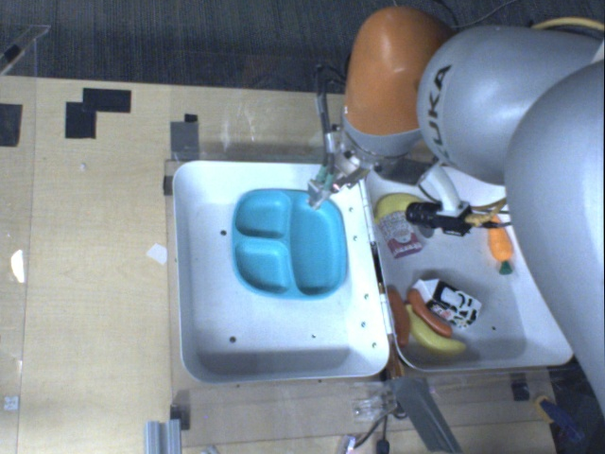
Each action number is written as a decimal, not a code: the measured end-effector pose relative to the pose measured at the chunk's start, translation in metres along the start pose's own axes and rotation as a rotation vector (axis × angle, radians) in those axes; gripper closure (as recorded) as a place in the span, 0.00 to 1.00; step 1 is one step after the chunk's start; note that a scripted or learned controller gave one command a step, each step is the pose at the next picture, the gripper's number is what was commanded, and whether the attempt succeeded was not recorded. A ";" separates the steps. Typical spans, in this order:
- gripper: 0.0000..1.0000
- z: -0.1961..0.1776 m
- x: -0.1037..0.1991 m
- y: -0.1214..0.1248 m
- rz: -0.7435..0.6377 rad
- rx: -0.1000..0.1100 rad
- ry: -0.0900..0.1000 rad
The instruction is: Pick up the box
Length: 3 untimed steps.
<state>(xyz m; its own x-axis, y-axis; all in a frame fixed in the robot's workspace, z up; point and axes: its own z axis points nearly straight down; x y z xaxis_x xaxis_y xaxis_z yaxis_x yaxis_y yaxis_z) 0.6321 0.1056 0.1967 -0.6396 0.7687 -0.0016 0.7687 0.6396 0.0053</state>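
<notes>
Hovering over the far right corner of the one blue divided tray (288,241) in the left bin (203,282), my gripper (321,189) is showing its fingertips close together, nothing visible between them, though I cannot tell from here whether they are fully closed. I am counting one black-and-white box (455,305) lying in the right bin (529,334), well apart from the gripper, beside one banana (437,340), two red sausage-shaped pieces (401,316) and one carrot (500,245).
</notes>
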 end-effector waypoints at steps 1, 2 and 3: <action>1.00 0.066 0.053 0.063 0.056 0.000 0.001; 1.00 -0.015 0.079 0.099 -0.184 -0.004 -0.001; 1.00 -0.159 0.061 0.089 -0.220 -0.005 -0.003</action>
<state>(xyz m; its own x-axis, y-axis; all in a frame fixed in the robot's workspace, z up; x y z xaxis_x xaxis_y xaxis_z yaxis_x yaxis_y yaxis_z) 0.6602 0.2091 0.3557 -0.7919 0.6106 -0.0058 0.6105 0.7919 0.0094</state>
